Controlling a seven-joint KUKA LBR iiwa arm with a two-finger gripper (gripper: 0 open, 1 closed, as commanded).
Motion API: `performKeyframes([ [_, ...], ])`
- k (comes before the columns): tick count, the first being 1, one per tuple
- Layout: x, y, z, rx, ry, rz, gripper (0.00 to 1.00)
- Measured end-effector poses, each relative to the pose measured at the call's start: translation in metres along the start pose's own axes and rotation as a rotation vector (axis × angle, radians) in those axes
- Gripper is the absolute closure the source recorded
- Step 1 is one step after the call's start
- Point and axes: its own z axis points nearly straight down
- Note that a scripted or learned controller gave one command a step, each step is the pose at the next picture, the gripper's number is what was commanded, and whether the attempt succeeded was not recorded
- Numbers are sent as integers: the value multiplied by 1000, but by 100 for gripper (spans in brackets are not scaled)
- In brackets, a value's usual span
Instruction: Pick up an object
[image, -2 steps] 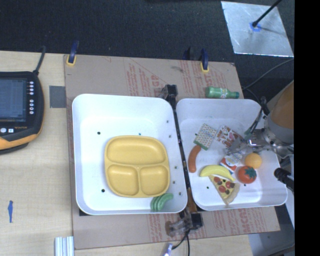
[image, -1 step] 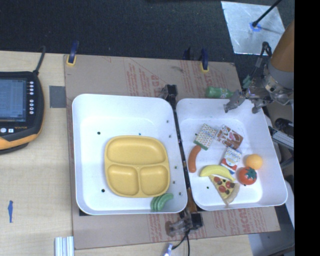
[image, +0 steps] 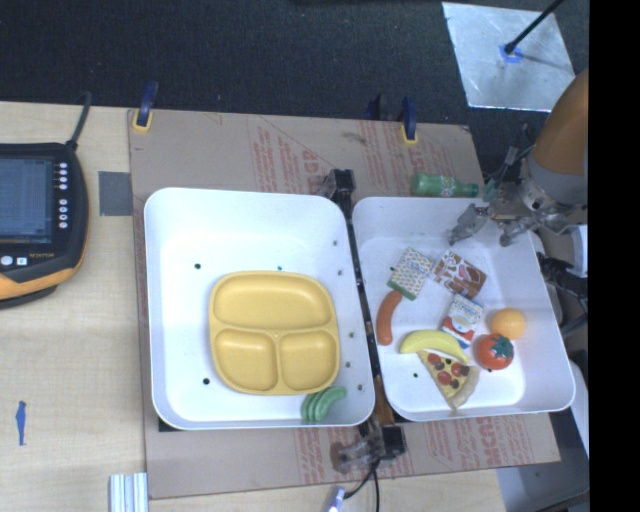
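Hovering at the right bin's (image: 560, 395) upper edge, gripper (image: 492, 227) seen splayed (nothing held), patterned packet (image: 411, 270) located just below-left.

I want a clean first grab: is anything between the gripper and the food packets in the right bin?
Nothing visible does. The gripper sits at the right bin's upper edge, with bare white floor between it and the nearest packets.

Two white bins (image: 165, 300) — the left holds a yellow divided tray (image: 272, 332) and a green pod (image: 323, 403); the right, a red tomato (image: 493, 351), orange fruit (image: 508, 323), yellow banana (image: 433, 342) — a checked packet (image: 411, 271).
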Motion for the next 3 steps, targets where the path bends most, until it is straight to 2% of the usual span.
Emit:
performKeyframes([
  [1,3,-107,-19,-1,0,-1,0],
  [2,0,-161,32,-7,-1,-2,0],
  [3,0,-146,-44,-4,0,0,0],
])
